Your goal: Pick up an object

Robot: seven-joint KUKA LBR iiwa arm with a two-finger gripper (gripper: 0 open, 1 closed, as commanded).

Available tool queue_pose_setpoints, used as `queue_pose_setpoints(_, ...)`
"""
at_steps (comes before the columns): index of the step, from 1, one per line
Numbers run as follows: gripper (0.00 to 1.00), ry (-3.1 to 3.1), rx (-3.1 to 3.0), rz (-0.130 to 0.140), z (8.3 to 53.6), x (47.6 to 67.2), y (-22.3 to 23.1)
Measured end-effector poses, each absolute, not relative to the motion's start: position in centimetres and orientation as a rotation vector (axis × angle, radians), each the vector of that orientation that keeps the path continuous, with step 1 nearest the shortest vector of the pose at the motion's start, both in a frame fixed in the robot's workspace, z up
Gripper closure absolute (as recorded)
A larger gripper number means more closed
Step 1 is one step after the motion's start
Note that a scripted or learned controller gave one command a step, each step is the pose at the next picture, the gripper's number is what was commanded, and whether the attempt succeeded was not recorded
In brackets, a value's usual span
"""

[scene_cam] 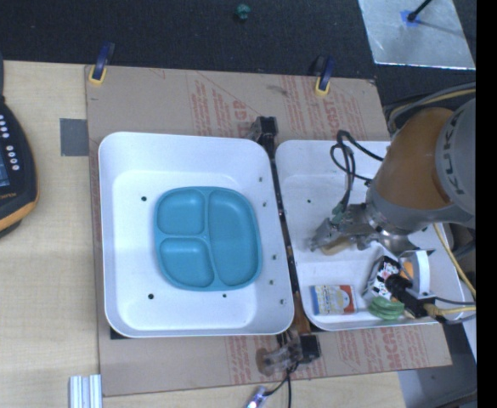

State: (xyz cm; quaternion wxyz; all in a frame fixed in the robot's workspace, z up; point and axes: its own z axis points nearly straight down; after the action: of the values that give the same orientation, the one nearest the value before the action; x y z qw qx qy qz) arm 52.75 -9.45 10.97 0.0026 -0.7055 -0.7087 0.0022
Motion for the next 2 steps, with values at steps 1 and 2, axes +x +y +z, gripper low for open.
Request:
queue_pose_setpoints(1,0.0,-2.225,-2.215,0.004,9.1,56.7,-11.4)
queue_pose_setpoints(2,0.0,-2.224,-2.214,0.006,9.1,55.6,-10.3)
